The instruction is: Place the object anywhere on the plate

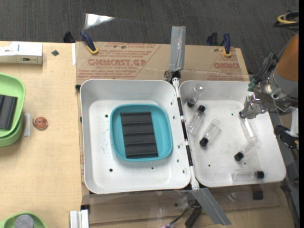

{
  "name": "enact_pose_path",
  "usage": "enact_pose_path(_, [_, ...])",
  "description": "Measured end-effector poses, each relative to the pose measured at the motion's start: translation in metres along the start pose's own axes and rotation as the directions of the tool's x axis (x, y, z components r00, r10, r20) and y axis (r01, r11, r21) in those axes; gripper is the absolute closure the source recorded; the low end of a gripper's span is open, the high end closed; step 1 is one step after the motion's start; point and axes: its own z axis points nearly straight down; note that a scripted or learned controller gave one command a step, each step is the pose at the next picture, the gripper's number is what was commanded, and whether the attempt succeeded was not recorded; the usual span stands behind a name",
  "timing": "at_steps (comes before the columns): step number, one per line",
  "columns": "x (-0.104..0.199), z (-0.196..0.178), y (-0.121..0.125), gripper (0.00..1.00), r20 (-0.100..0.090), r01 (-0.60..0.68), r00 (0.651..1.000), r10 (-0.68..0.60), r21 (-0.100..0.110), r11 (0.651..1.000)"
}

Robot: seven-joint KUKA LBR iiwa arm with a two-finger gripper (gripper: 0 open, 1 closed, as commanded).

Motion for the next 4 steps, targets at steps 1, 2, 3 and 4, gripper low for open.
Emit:
enact_pose_path(1, [-0.001,-0.008,0.001,1.00,0.002,0.002,1.000,-0.002,0.001,1.000])
enact_pose_path(2, [-0.001,-0.016,0.001,1.00,0.004,0.005,1.000,-0.005,0.001,1.000])
enact_pose_path(3, [-0.002,-0.024,0.002,1.00,0.005,0.007,1.000,-0.007,0.003,1.000])
enact_pose_path(4, [0.044,0.025,-0.008,1.00,-0.004,0.221,0.975,-0.221,-0.002,0.975])
